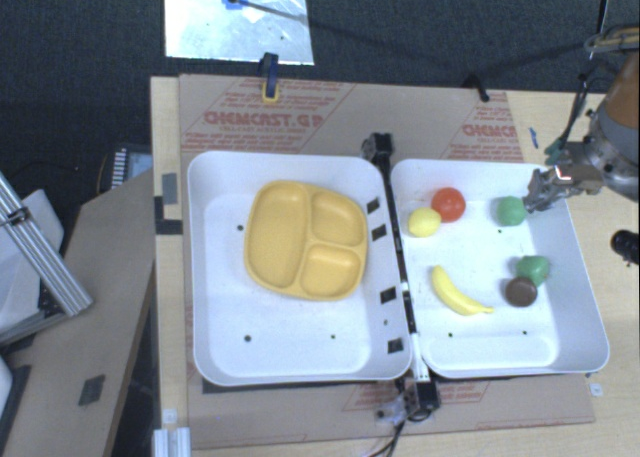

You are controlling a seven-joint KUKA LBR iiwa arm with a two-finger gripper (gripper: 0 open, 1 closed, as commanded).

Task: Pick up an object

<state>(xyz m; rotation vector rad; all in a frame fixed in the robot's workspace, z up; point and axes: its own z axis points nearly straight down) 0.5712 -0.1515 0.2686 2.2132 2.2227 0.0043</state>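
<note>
Your gripper [541,191] sits over the top-right part of the right bin [570,345], and the green ball [510,211] is the closest thing to it: just beside the tip, slightly down and to the left. Can't tell from up here how the gripper is set, and nothing shows in it. The ball's round, so no long axis to line up with. I'd guess you just need a small nudge left and down over it. The tomato [448,203] and lemon [424,223] sit further left of the ball, so they shouldn't get bumped.
</note>
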